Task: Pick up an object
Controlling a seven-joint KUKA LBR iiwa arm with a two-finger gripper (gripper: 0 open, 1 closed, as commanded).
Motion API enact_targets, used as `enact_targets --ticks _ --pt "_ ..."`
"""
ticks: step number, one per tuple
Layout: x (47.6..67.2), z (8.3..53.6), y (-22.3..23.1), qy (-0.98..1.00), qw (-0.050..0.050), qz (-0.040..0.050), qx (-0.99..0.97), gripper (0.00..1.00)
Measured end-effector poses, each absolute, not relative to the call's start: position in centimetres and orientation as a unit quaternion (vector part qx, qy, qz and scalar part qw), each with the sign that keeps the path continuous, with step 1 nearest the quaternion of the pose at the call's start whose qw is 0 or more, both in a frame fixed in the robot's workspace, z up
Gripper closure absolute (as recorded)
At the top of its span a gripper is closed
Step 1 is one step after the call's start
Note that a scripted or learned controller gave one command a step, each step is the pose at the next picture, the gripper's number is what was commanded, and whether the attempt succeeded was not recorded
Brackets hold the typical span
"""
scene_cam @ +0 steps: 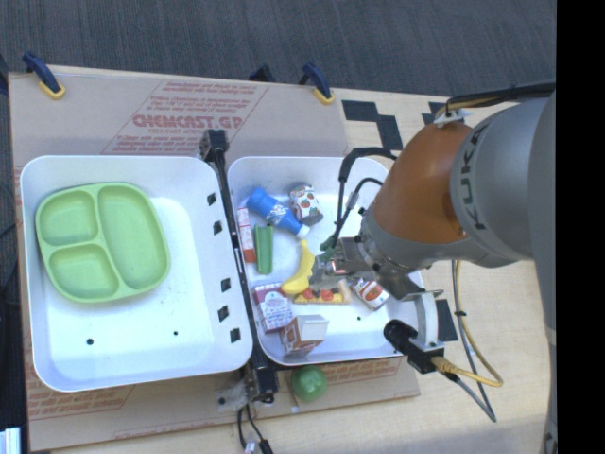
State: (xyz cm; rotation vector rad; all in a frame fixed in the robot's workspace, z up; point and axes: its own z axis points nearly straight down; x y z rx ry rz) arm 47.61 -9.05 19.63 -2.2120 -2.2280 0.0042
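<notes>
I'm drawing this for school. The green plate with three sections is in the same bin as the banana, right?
Not quite. The green plate lies in the left bin; the banana is in the right bin, near the claw. The camera view shows this.

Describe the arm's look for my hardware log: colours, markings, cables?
The arm is a bulky grey casing with a rounded orange band and dark lettering on the grey. Black cables loop beside the wrist; yellow ones trail below. The gripper is dark metal.

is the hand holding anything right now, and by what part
Cannot be told. The hand sits low in the right bin over the banana and small toys, its tips hidden.
</notes>
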Motion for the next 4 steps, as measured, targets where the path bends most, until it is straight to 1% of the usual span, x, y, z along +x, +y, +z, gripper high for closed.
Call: enact_targets --ticks 1,2,3,4 --pt "54.4 29.1 -12.9 -0.709 -0.002 -0.0002 -0.705 1.00" --pt "61.7 20.9 -14.2 -0.710 0.001 0.0013 -0.704 1.00" --pt "61.8 21.0 -14.2 -0.710 0.000 0.0008 -0.704 0.00" --pt "61.8 21.0 -14.2 -0.710 0.000 0.0008 -0.704 0.00"
